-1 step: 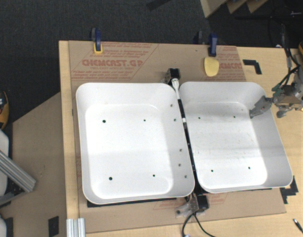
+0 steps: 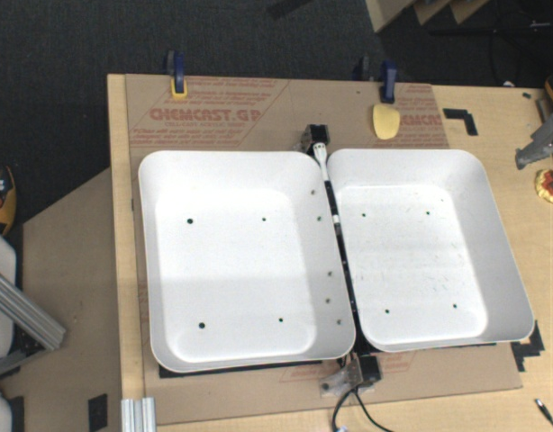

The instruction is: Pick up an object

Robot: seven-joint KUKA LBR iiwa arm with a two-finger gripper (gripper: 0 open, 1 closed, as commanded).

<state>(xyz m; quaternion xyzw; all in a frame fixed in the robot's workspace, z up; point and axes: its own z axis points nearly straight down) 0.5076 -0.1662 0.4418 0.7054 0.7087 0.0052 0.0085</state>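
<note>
My tool (image 2: 535, 149) sits at the surface's (image 2: 285, 106) edge, right of the right bin (image 2: 493, 241); its state I cannot tell.

Red print "CHEMCAST GP" on the brown protective sheet (image 2: 258, 115) covering the surface, just behind the left bin (image 2: 159, 241). Smaller red lines above and below it are too small to read. More red print behind the right bin (image 2: 493, 214), illegible.
</note>
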